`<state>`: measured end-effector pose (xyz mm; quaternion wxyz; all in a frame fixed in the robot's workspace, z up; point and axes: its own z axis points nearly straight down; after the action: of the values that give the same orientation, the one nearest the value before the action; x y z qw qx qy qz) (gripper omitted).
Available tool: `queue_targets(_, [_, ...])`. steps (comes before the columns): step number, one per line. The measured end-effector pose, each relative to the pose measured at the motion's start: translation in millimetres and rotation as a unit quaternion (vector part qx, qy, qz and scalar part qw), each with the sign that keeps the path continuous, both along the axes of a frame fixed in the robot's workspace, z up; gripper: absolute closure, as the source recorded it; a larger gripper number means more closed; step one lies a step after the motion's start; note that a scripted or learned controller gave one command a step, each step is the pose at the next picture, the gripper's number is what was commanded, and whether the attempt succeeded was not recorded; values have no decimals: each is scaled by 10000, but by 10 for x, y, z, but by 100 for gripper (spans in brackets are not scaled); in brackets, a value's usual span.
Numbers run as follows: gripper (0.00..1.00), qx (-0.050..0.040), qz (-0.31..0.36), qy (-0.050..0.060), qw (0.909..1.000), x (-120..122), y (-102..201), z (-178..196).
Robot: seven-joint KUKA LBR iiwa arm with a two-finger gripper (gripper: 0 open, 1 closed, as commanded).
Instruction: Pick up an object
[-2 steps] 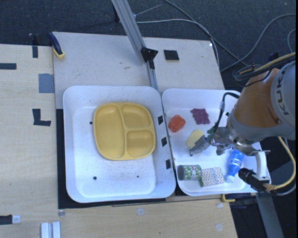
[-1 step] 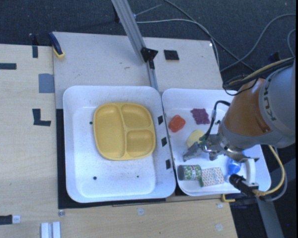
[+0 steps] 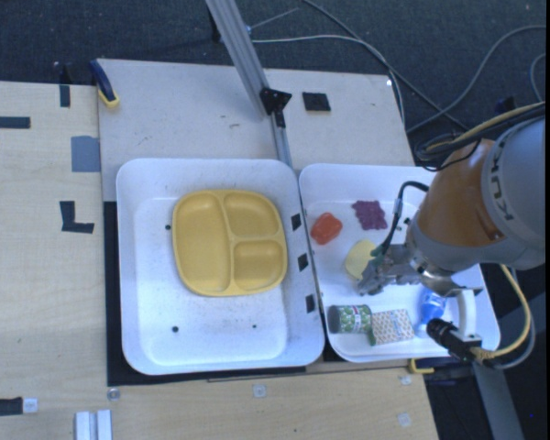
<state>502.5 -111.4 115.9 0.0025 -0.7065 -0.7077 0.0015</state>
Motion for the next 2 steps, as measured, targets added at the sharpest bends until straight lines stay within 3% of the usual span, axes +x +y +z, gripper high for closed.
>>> queue_targets(2, [100, -14, 0, -55, 10000, 76, -2, 1244])
